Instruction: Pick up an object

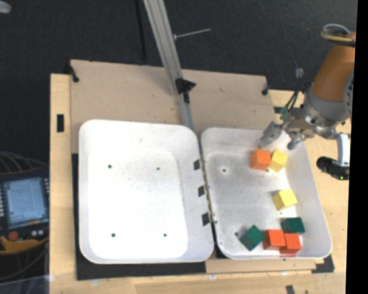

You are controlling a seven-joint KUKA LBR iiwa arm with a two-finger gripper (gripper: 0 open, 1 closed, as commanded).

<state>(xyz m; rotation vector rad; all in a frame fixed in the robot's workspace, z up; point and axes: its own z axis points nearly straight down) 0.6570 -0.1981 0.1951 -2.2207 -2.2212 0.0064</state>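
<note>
Camera view, looking down at a slant on both bins: you see the arm entering from the upper right of the frame, its orange band above the wrist, with the gripper poised over the upper part of the right bin. Its two fingers are spread apart, with nothing between them, so read the hand as released and not yet grasping. Just below the fingertips, in the upper right of that bin, an orange cube and a small yellow cube sit touching side by side; these are the nearest candidates for the pick. Lower in the frame a second yellow cube lies apart from the others, and along the bin's bottom edge a cluster gathers: a green block, two orange cubes pressed together, and a dark green block just above them. The left bin lies at centre left. Judge the step in hand as the approach, before any descent onto a target. Your next move calls for centring the fingers over one cube of the touching pair, most likely the orange or the yellow, then lowering so that one finger passes outside it; because the two touch, a finger may land on the neighbour or push both aside.
</note>
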